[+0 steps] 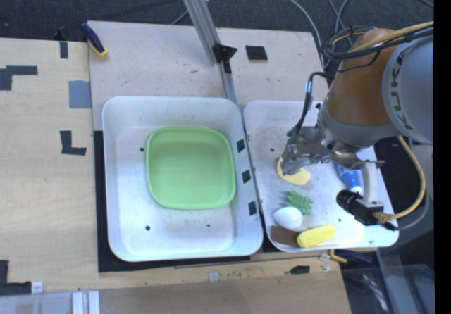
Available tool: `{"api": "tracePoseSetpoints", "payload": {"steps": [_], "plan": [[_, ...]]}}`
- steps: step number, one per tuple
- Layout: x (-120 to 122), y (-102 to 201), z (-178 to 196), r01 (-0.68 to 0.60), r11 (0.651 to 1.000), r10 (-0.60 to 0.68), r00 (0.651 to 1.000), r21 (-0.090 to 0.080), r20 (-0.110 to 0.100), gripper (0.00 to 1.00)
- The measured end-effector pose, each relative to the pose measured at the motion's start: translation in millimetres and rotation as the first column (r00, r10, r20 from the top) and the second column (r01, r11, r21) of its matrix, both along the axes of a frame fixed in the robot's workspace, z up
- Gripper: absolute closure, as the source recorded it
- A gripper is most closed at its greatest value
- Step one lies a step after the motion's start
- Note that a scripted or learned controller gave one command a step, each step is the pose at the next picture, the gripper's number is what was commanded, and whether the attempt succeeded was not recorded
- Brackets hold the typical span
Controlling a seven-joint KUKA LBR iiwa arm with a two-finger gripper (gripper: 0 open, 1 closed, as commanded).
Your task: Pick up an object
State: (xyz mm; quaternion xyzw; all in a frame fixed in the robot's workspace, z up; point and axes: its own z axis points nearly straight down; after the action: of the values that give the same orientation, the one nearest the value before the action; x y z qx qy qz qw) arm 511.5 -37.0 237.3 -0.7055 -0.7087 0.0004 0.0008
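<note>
Across the left white bin (116, 165) lies a square light-green plastic plate (190, 167), flat on its floor. Over in the right white bin (262, 122), the gripper (292, 160) is lowered onto a pale yellow flat piece (297, 177), touching its upper edge; whether the piece sits between them cannot be told. Nearer the front lie a small green leafy toy (299, 201), a white egg-shaped object (287, 217) and a yellow corn cob toy (316, 236). Farther right, partly under the arm, a blue object (350, 180) shows.
</note>
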Motion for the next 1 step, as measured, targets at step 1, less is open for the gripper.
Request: {"api": "tracePoseSetpoints", "payload": {"steps": [1], "plan": [[18.9,45.8,6.9,0.000,1.000,0.000,1.000,0.000,0.001,1.00]]}}
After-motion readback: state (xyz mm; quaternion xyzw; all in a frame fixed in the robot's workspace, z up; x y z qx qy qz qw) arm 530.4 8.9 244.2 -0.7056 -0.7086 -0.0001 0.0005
